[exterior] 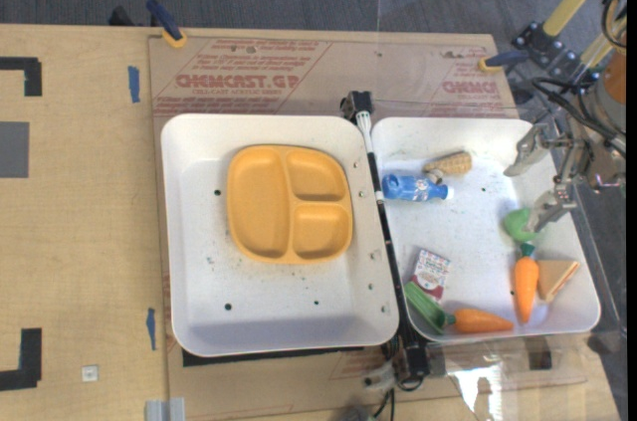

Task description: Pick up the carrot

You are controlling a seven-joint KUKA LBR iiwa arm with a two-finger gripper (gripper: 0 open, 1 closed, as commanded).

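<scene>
Two orange carrots lie in the right bin (pixel 478 240). One carrot (pixel 525 287) points toward the front near the right wall, with a green leafy piece (pixel 518 224) at its far end. The other carrot (pixel 483 319) lies crosswise along the front wall, next to a green piece (pixel 428 307). My gripper (pixel 537 182) hangs over the bin's right side, just beyond the leafy piece. Its fingers stand open with nothing between them.
The right bin also holds a blue bottle (pixel 413 188), a tan bread-like piece (pixel 448 163), a small printed carton (pixel 430 271) and a tan wedge (pixel 557 278) beside the first carrot. A yellow divided plate (pixel 290 204) sits in the left bin (pixel 189 240).
</scene>
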